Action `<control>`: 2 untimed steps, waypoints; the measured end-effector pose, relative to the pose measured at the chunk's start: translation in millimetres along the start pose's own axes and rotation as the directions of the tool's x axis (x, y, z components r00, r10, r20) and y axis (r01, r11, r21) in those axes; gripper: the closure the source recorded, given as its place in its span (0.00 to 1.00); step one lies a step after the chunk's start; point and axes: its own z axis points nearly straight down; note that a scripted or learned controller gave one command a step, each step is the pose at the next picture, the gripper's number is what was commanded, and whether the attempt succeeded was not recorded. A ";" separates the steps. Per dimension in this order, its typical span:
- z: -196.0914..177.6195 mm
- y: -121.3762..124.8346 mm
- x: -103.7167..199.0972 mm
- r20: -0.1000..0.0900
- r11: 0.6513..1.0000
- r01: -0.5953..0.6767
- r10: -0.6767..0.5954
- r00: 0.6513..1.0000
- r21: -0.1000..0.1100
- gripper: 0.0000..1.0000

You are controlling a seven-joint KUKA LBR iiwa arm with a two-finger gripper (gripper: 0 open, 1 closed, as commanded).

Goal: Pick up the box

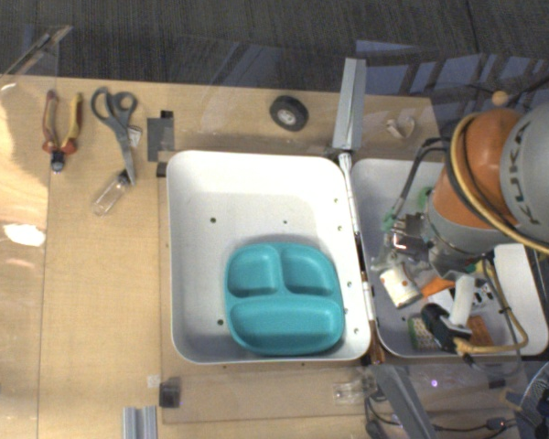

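Gripper (404, 245) is seen low over the right bin (371, 176), near its left wall. It is so masked by the wrist above it that whether it is wide or narrow cannot be told, and nothing is shown to be held. It is borne by the arm (531, 172), by which much of that bin is covered. The left bin (256, 190) is taken up at its near end by a teal tray (284, 300), which is no part of the task. The box (398, 287) is judged to be the small white block lying tilted in the right bin, just below the gripper in the view and near the left wall. This reading is not certain, since a broad white slab (522, 286) is also seen by the right wall, partly hidden by the arm. Between the two, smaller clutter is heaped: an orange piece (437, 288) and a dark item (425, 329) at the near edge. The step in hand is judged to be the approach onto the box, with no grasp yet proven. For the next move, the gripper needs to be centred over the box, brought down clear of wall and clutter, and closed before any lift is tried.
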 end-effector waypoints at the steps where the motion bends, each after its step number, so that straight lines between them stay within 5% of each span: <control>1: 91.6 7.9 -59.3 0.002 0.998 -0.058 0.058 0.998 -0.004 1.00; 2: 41.1 15.7 -120.8 0.002 0.990 0.138 -0.138 0.990 -0.001 1.00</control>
